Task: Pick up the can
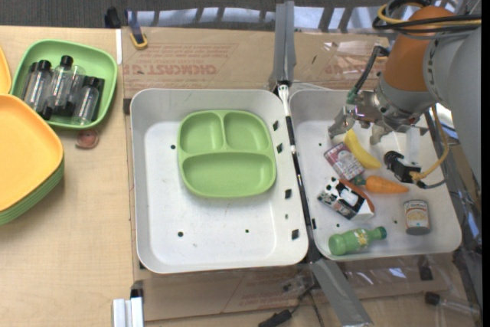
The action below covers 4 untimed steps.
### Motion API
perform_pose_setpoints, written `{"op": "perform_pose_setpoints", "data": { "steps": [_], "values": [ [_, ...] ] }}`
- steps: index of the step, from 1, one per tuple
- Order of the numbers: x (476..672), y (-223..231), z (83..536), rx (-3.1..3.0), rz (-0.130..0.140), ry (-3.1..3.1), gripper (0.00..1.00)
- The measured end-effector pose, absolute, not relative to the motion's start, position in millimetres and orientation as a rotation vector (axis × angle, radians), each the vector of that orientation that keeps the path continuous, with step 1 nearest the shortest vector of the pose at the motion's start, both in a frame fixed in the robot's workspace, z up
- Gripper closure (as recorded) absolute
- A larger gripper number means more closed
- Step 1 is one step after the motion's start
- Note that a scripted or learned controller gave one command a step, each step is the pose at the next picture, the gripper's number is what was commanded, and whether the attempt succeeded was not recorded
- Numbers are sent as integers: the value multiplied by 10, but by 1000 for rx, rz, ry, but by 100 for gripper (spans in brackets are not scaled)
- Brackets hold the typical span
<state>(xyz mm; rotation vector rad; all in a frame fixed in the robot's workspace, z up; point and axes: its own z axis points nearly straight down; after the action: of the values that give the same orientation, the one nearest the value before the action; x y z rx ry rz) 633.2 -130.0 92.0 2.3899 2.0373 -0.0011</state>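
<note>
L bin: green tray (pixel 227 153) | R bin: gripper (pixel 360 125) up over banana (pixel 361 150), fingers apart, nothing in them | can (pixel 416 217) near R bin's front-right corner, standing up, not touched | step: reaching | next: go over can, then down.

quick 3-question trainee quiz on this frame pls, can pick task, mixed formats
1. True or false: the can stands in the same bin as the green divided plate.
2. Multiple choice. What lies closest under the gripper? A) the green bottle B) the banana C) the can
3. Fill in: the carrot lies between the banana and the ____.

Key
1. False. The can stands near the front right corner of the right bin; the plate sits in the left bin.
2. B
3. can
</note>
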Motion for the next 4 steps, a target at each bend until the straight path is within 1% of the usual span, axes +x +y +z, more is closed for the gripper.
{"op": "perform_pose_setpoints", "data": {
  "steps": [4],
  "values": [
    [6332, -1300, 920, 2390, -1, 2037, 0]
  ]
}}
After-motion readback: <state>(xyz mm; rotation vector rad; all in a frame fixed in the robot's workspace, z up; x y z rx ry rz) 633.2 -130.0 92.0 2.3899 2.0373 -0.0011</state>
